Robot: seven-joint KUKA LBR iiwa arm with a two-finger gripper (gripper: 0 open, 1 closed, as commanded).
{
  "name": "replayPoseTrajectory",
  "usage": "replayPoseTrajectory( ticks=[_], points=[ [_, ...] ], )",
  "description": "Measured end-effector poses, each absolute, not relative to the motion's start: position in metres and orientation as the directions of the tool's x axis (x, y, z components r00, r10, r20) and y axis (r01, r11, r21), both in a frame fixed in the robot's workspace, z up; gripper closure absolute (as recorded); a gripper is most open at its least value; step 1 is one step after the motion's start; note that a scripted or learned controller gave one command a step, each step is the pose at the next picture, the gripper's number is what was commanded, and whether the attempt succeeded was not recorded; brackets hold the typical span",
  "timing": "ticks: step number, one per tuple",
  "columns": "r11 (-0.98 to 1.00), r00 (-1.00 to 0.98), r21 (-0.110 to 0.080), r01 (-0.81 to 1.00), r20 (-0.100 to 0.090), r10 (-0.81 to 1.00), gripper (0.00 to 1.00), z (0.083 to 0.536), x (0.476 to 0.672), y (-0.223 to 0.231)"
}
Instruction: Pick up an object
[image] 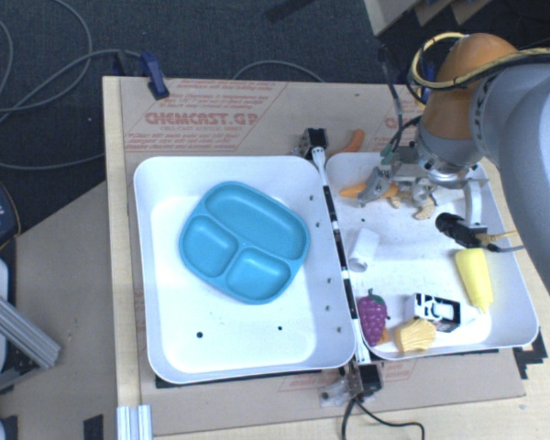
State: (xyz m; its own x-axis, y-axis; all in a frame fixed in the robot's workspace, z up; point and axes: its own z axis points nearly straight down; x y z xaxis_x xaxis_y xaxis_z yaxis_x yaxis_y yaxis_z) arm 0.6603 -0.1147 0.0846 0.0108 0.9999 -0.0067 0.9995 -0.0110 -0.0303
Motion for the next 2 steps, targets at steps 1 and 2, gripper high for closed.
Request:
replayPoseTrajectory(
  ticks=[1, 2],
  points=[
    [-0.011, 0.011, -0.031, 0.999, -0.009, 1.000, 0.00, 0.0846, 0.6602, -0.1105],
    [-0.010, 0.010, -0.031, 0.999, -0.005, 1.000, 0.00, 0.0845, 0.6604, -0.1122]
  ],
)
